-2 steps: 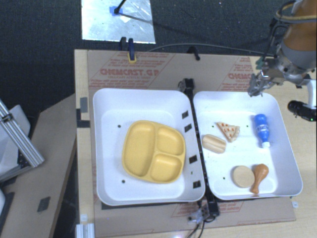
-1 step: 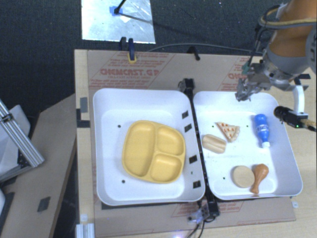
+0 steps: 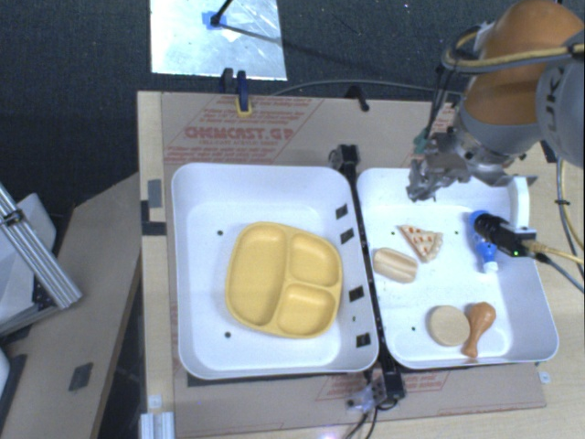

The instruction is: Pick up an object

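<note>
Nearest the camera in the right bin (image 3: 539,332), the drumstick (image 3: 477,326) lies at about 5 o'clock from my end effector (image 3: 425,187) and well apart from it. Its long axis runs roughly 12 to 6, tipped slightly toward 1 and 7, with the thick end far and the thin bone end near. The round tan disc (image 3: 447,326) lies flat just beside the drumstick at its 9 o'clock, and the two look to be touching.

Further back, the bun (image 3: 395,264) sits at 7 o'clock from my end effector, close to the bin's left wall, with its long axis near 10 to 4. The pizza slice (image 3: 421,241) lies flat just past the bun, almost straight at 6 o'clock from my end effector and the closest item to it, though clearly apart. Its tip points to about 9 or 10 o'clock and its crust edge faces 3 to 4.

My end effector hangs over the far left part of the right bin, pointing down. I cannot tell whether it is released or clenched, and no item lies against it.

In the left bin (image 3: 196,245), at about 8 o'clock from my end effector, rests a yellow divided plate (image 3: 283,280). Both bins sit side by side on the tabletop (image 3: 101,245).
</note>
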Motion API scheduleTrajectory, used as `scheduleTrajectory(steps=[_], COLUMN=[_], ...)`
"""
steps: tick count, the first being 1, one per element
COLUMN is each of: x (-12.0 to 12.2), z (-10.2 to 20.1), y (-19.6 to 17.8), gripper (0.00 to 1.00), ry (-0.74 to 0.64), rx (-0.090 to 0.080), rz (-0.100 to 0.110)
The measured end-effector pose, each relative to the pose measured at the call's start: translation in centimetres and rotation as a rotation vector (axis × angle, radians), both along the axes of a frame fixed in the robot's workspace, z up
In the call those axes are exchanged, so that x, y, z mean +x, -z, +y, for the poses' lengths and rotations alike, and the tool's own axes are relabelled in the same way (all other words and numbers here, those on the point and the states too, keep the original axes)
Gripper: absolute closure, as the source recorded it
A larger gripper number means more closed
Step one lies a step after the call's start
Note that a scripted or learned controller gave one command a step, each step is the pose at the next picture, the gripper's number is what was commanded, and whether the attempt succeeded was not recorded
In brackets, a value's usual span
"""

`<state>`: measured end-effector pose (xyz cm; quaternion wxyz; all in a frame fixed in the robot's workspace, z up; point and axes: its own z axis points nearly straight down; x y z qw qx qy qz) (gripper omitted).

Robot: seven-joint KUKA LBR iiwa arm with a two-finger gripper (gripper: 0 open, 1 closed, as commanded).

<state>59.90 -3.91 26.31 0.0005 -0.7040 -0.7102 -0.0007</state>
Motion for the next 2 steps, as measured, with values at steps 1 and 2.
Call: scheduleTrajectory(steps=[1, 2], x=[-0.3, -2.6], z=[4.8, 10.7], y=[1.4, 2.3], gripper=[1.00, 1.00], ry=[0.000, -0.002], rx=[0.000, 0.001], rz=[0.000, 0.002])
